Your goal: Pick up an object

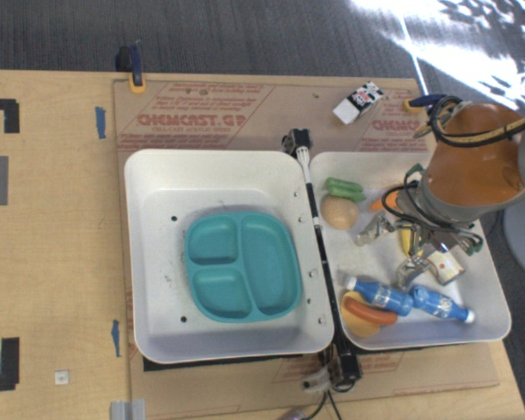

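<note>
- On the bench, two shallow white bins sit side by side: the left bin (149, 234) and the right bin (490, 309), their inner rims touching.
- Left bin — holds a teal divided plate (242, 265) with three compartments, lying flat near the bin's middle.
- Right bin — holds several small things: a green piece (344, 187) at the far edge, a beige rounded item (339, 212) just beside it, a blue-and-white bottle (409, 300) lying on its side near the front wall, and an orange and yellow item (364, 314) touching the bottle's left end.
- A small white and tan piece (448, 268) lies just right of the gripper, near the bottle.
- Grey arm with an orange band (472, 160) reaches in from the right, over the right bin.
- Gripper (413, 256) points down into the right bin, just above the bottle; its metal parts blur together, so whether the jaws stand wide or narrow cannot be told, and nothing is seen between them.
- Bottle lies just in front of the gripper, apart from it.
</note>
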Action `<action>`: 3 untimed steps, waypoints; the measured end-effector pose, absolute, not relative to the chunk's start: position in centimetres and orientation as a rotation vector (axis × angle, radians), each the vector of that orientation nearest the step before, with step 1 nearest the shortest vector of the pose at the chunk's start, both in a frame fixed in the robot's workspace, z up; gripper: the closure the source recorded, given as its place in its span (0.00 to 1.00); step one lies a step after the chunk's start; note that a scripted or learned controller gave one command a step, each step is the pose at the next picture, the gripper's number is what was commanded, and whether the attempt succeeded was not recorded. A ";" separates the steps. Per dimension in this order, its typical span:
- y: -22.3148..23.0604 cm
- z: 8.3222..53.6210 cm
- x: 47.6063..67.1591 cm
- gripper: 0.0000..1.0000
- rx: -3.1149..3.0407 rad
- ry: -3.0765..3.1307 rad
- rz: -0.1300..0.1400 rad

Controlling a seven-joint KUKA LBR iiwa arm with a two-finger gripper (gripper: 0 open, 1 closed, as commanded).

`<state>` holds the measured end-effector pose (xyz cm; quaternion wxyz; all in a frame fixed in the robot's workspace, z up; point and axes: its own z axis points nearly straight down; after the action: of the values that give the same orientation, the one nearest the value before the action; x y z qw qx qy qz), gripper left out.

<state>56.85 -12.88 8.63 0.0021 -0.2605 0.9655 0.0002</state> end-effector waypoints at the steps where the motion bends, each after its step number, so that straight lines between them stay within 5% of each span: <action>1: -10.6 8.6 59.3 0.00 -1.066 2.946 -0.001; 2: -17.9 8.6 54.6 0.00 -1.044 2.959 -0.003; 3: -17.8 8.6 54.6 0.00 -1.046 2.958 -0.001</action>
<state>54.62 -17.84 8.61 0.0020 -0.3333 0.9428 -0.0004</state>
